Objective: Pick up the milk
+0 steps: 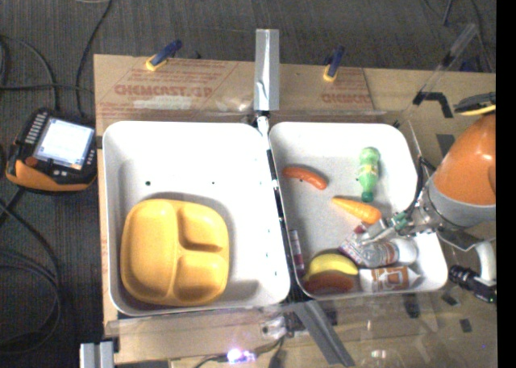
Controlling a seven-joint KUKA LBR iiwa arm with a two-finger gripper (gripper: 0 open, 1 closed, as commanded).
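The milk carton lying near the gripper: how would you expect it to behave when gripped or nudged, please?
The milk carton lies on its side against the bin wall, so it probably slides rather than rolls. It looks like a small toy, likely light and stiff. The crowding apple may shift.

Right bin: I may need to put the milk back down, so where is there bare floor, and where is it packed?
In the right bin, bare floor runs along the far wall, between the sausage and green bottle. A smaller patch lies left of the carrot. The near right corner is crowded: gripper, milk, apple.
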